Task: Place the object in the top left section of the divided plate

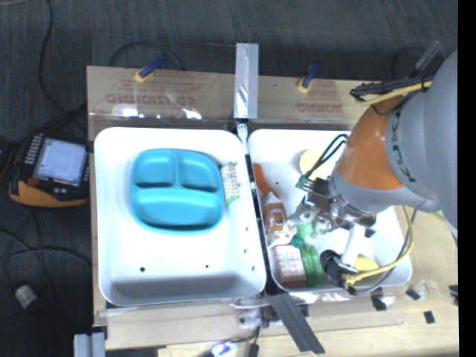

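Arm (405,151): grey body with an orange band, entering from the right side of the view and bent down over the right bin.
Gripper (321,225): low inside the right bin (256,143), over the cluster of items near the bin's left wall.
Fingers: hidden by the wrist housing and the clutter beneath; I cannot tell from here whether they are spread, pressed together or pinching anything.
Divided plate (178,188): light blue, three sections, lying flat in the upper half of the left bin (178,281). Two smaller sections at the top, one wide section below.
Top left section (154,171): bare blue surface.
Items in right bin: a green object (306,253) just beside the gripper; a brown labelled package (287,265) at the lower left; an orange-brown piece (263,184) along the left wall; a pale yellow round object (311,159) above the gripper; a yellow object (362,262) at the lower right.
Task object: which of these items it is cannot be determined; all lie in the right bin, well apart from the plate.
Small patterned item (230,182): in the left bin, touching the plate's right edge.
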